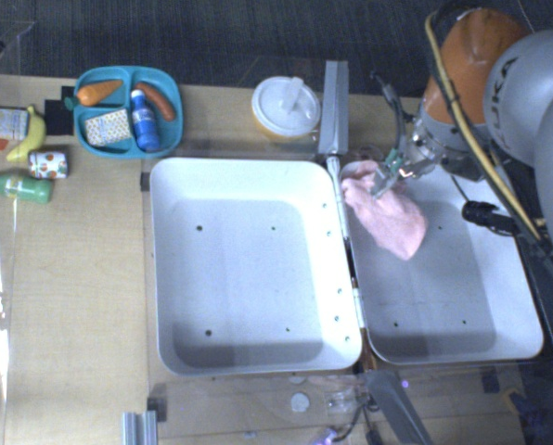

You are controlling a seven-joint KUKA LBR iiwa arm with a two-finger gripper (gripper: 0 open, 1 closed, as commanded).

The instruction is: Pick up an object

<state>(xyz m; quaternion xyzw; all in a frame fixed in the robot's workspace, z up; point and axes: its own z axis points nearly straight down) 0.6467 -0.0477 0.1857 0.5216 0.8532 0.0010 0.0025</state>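
Pink cloth [388, 219] lying at about eleven o'clock in the right bin [462, 313], near the wall shared with the left bin [249, 267]. Gripper [389, 176] down on the cloth's twelve o'clock edge; fingers seemingly pinching a fold, though hard to confirm. Probably the grasp step. Next: a straight lift, checking the cloth rises too.

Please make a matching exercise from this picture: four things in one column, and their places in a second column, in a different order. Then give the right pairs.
Things:
1. pink cloth
2. blue tray
3. white lidded cup
4. banana

Places:
A. far left of the bench
B. behind the left bin, near the bins' divider
C. in the right bin, below the gripper
D. behind the left bin's left corner

Pairs: 1-C, 2-D, 3-B, 4-A
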